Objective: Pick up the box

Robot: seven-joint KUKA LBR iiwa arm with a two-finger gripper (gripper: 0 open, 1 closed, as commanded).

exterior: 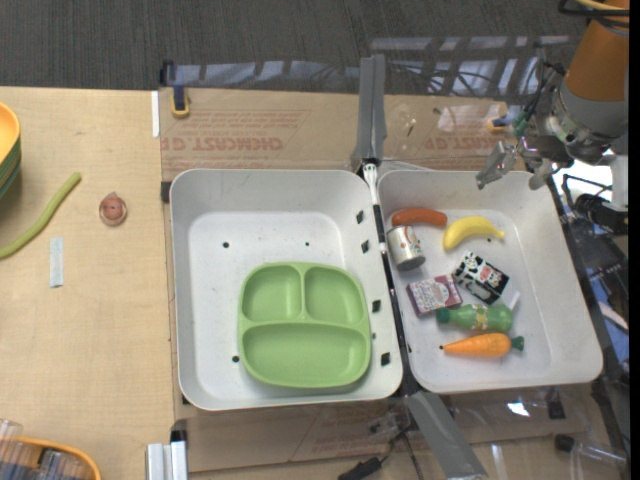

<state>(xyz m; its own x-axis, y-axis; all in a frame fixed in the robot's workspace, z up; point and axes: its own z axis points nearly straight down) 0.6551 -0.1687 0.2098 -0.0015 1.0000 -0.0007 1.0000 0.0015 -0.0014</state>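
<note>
A small pink box (435, 294) lies flat in the right bin (560, 298), left of centre. Just to its right is a black-and-white patterned box (482, 278), tilted. My gripper (515, 175) hangs over the bin's far right corner, well above and behind both boxes. Its fingers (490, 173) are spread open and hold nothing.
Around the boxes in the right bin are a red sausage (418, 216), a banana (472, 231), a can (405, 247), a green bottle (480, 317) and a carrot (483, 345). The left bin (200, 268) holds a green divided plate (303, 325).
</note>
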